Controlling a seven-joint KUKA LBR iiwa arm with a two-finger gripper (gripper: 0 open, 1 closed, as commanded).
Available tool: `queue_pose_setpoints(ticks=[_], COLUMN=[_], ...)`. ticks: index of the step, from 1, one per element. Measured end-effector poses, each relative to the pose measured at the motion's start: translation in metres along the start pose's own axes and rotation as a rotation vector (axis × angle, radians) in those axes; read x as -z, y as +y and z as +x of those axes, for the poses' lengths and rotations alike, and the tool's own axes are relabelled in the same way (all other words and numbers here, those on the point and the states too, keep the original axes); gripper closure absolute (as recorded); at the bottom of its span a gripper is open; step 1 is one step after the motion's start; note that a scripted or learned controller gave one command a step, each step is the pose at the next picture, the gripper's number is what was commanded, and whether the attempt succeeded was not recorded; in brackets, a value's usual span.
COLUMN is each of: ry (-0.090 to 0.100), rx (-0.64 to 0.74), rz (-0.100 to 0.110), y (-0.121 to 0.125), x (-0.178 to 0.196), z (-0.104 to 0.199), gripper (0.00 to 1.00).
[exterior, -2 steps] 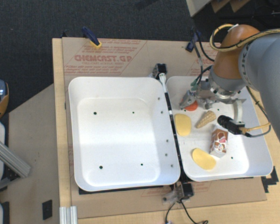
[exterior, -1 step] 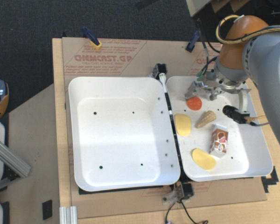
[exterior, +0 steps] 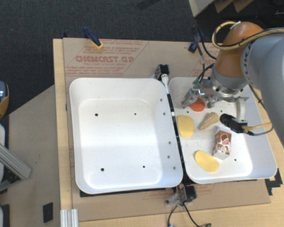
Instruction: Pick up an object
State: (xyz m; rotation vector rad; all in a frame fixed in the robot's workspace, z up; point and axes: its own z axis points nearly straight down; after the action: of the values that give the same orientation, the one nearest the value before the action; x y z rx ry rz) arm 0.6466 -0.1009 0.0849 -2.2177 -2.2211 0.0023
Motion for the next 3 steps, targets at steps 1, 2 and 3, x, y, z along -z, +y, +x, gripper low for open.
queue_pose_setpoints(ticks=[1, 2, 3], ry=[-0.001, -0.002, -0.003], rx=[0.000, 0.000, 0.000], rz=[-0.007, -0.009, -0.008], y=[0.021, 0.021, 0.021], x=[0.000, 0.011, 0.011], z=[0.009, 0.008, 0.008], gripper=[0.00, 1.00, 0.00])
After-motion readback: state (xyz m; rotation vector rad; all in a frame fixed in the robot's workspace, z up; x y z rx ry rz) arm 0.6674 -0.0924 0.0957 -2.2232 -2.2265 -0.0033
